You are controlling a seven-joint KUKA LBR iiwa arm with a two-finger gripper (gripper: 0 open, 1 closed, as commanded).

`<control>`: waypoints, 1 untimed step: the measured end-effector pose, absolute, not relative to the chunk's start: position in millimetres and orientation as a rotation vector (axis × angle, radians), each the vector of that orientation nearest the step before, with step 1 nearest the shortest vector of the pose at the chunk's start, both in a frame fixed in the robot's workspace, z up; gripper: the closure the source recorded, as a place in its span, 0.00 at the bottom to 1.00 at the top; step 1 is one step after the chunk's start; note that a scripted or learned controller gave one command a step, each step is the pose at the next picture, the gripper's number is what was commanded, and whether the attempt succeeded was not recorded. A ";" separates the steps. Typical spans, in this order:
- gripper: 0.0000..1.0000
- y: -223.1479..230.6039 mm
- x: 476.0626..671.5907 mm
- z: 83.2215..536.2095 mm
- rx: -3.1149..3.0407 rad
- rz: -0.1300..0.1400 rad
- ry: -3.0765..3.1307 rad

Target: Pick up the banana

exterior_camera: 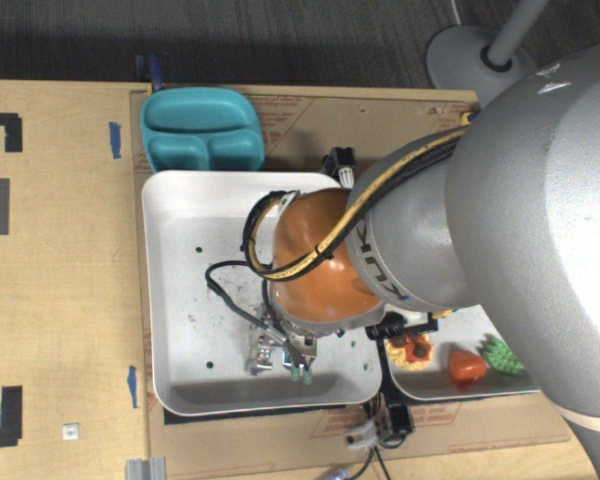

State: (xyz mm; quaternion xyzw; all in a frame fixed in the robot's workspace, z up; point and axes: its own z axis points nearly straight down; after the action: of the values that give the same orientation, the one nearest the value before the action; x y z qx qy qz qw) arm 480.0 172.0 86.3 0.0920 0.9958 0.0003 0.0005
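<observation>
The grey arm with the orange band [320, 258] reaches in from the right and hangs over the left shallow white bin [180, 268], covering much of its right half. The gripper [280, 358] is low, near the front edge of this bin, with its small metal parts and green tips just above the white floor. I cannot tell how its fingers stand, and nothing is seen between them.

The right white bin [460, 388] is mostly hidden under the big grey arm body; in its visible front part lie a red rounded toy fruit [468, 367], a green leafy toy piece [505, 356] just beside it, and a small orange and yellow object [412, 349] near the bin's left wall (perhaps part of the banana, but I cannot tell).

A teal plastic tray with compartments [202, 128] sits on the bench [60, 268] behind the left bin, touching its back edge.
</observation>
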 end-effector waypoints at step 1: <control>0.00 172.4 481.3 86.5 0.288 0.004 3.122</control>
State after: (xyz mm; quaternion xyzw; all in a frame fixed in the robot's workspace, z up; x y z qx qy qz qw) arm 481.3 172.4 86.5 0.0920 0.9958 0.0014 0.0030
